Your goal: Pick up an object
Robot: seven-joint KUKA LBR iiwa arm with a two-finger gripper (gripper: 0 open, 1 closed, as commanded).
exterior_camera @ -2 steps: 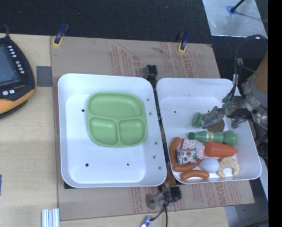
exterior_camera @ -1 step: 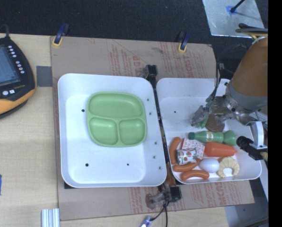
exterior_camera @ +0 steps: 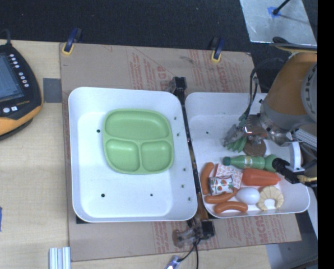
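Note:
My gripper (exterior_camera: 238, 137) is low in the right bin (exterior_camera: 212, 108), near the middle of its right half. Just below it lie a brown round piece (exterior_camera: 256, 148) and a green bottle (exterior_camera: 249, 162) on its side. A small dark green thing (exterior_camera: 237, 144) sits right at the gripper's tip; whether it is held is unclear. Further toward the front lie a red-orange carrot (exterior_camera: 261, 177), a small printed carton (exterior_camera: 226, 179), a white egg (exterior_camera: 248, 195), a pale croissant-like piece (exterior_camera: 270, 198) and three sausages (exterior_camera: 230, 208).
The left bin (exterior_camera: 83, 167) holds a green divided plate (exterior_camera: 139, 140). A teach pendant (exterior_camera: 7, 91) lies on the bench at far left. The arm's grey and orange body (exterior_camera: 290, 94) hangs over the right bin's right edge.

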